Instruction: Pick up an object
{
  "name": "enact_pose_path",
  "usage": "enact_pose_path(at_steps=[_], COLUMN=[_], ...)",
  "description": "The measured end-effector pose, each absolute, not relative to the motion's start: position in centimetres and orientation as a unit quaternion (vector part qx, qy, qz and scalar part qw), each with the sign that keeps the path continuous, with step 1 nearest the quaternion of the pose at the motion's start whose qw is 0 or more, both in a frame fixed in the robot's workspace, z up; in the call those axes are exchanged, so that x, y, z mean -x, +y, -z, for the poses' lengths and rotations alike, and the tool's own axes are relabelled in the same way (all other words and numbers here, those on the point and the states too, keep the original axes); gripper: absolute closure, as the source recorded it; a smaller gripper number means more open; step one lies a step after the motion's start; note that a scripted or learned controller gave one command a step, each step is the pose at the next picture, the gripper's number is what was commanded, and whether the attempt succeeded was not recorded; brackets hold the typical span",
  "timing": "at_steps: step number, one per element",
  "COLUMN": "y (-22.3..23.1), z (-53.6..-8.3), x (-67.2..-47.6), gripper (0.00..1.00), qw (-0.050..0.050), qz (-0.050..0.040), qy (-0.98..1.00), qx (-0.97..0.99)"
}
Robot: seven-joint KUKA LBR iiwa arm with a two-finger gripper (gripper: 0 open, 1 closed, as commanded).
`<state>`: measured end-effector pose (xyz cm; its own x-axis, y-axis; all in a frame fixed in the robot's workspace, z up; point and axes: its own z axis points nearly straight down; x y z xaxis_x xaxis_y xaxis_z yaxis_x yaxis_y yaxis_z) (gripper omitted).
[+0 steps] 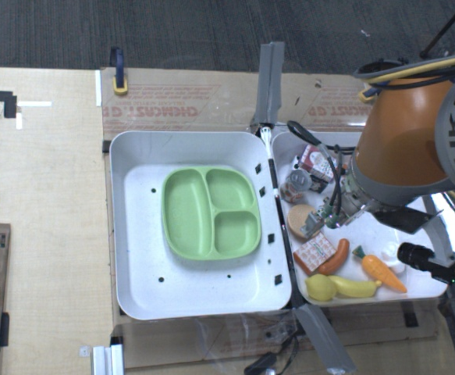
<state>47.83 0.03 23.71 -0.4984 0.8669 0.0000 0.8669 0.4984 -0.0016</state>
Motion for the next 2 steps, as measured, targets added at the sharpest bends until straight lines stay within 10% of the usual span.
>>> enact_pose_path(at_steps=[2], y=[-6.0], z=[-20.1], x=[-59.8], gripper=[1.0], qw=[0.0], qz=[-0.0013], qy=[-0.805], qx=[0.593])
